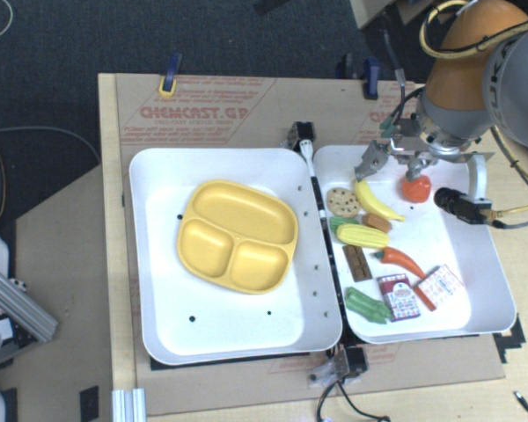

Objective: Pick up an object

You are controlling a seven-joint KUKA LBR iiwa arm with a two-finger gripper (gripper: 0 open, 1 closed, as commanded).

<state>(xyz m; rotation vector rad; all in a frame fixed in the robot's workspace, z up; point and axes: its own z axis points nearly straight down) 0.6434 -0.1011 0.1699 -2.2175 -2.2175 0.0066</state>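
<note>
A: Crowding the right bin (502, 301): banana (377, 200), cookie (341, 201), corn (362, 234), green pepper (368, 304).

B: And the pincer (403, 158)?

A: Upper right of the frame, fingers spread, grasping nothing; a red tomato (415, 188) lies just below it.

B: Open room?

A: The left bin (150, 236) carries one yellow divided plate (238, 236), bare white floor around.

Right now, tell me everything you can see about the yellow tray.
The yellow tray looks like smooth moulded plastic, with rounded corners and three compartments: one long one along the far side, two smaller ones nearer the camera. It lies flat and right way up, turned at a slant, in the left bin. Nothing lies in it.
</note>
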